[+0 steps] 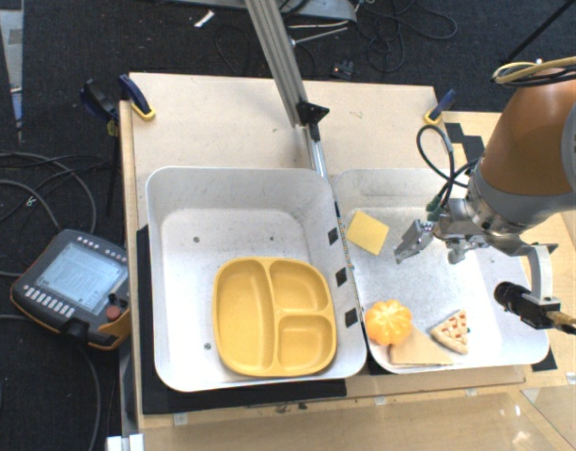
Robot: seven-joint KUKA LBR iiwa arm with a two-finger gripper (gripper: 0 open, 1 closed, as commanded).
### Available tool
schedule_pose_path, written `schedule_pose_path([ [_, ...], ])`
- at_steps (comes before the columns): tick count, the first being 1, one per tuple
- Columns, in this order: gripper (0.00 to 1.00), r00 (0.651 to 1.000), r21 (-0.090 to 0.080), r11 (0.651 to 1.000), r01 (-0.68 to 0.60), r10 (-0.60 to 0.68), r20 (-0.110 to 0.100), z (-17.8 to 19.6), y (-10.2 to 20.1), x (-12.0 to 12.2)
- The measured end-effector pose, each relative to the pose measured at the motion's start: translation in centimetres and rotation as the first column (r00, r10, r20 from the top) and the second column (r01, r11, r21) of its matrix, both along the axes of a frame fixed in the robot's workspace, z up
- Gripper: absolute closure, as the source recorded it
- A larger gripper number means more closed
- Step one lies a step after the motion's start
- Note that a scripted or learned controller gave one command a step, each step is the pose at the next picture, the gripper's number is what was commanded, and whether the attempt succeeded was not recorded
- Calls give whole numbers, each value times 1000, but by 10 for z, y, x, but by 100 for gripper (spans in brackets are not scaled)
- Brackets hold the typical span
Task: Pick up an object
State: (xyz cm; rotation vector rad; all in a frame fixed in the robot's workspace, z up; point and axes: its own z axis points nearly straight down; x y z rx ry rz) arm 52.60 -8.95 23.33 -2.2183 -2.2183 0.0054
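Note:
My gripper (428, 245) hangs over the middle of the right bin (410, 188), its two fingers spread apart with nothing between them. A yellow cheese-like square (367, 232) lies just left of it near the bin's left wall. Toward the front of the same bin sit an orange mandarin (388, 322), a pizza-slice toy (451, 332) and a tan flat piece (414, 350) between them. All of them lie apart from the fingers.
The left bin (175, 205) holds a yellow divided tray (273, 316). A slanted metal pole (283, 59) crosses above the divide between the bins. A teach pendant (76, 285) lies on the floor at left. Clamps (137, 97) sit at the bench's back corners.

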Motion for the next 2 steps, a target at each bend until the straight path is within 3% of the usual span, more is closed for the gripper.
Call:
schedule_pose_path([
  [2, 0, 1000, 0, 1000, 1, -1, 0, -91, -9, 0],
])
